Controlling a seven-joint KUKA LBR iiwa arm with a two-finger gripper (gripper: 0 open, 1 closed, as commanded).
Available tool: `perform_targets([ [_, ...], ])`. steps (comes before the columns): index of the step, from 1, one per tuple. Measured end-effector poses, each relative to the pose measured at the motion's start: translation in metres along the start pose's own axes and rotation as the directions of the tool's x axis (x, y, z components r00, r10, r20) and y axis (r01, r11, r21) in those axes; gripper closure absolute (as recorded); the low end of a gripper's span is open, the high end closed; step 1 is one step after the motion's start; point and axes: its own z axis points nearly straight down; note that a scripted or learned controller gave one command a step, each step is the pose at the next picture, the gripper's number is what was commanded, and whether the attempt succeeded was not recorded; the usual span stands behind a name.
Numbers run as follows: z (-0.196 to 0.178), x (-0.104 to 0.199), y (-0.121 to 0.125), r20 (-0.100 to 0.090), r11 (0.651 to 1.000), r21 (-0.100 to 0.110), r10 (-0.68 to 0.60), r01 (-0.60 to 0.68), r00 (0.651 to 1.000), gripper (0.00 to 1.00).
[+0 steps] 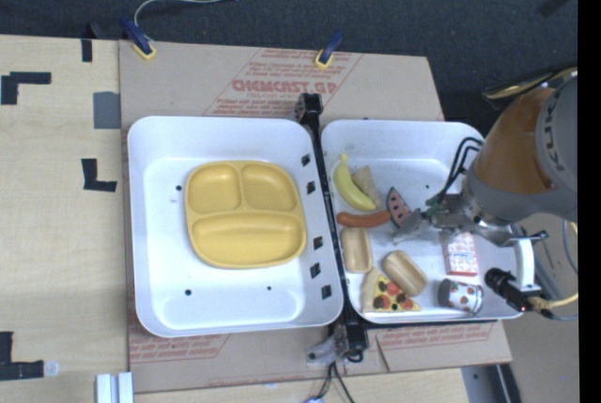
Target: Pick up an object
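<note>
The right bin [413,133] holds several toy foods. A yellow banana [352,186] lies at its left, with a red sausage [364,220] just below it and a watermelon slice [397,203] beside that. Lower down lie a tan bread piece [356,249], a hot-dog bun [406,271] and a pizza slice [385,294]. A small can [460,296] and a red-and-white packet [461,253] lie at the bin's right. My gripper [419,221] reaches in low from the right, its dark tip just right of the watermelon slice. Nothing visible hangs from it.
The left bin [150,204] holds a yellow divided plate [246,213]. A black divider [319,204] runs between the two bins. The grey arm with its orange band [512,152] covers the right bin's right side. Cardboard lies under both bins.
</note>
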Motion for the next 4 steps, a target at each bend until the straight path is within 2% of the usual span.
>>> perform_targets([
  [1, -0.009, 0.000, 0.000, -0.001, 1.000, 0.001, -0.001, 0.001, 1.000, 1.00],
  [2, -0.009, 0.000, 0.000, -0.001, 1.000, 0.001, -0.001, 0.001, 1.000, 0.00],
  [3, 0.029, 0.020, 0.001, -0.001, 1.000, 0.003, 0.001, -0.001, 1.000, 0.00],
  [4, 0.019, 0.019, 0.002, 0.002, 1.000, -0.001, 0.002, -0.002, 1.000, 1.00],
])
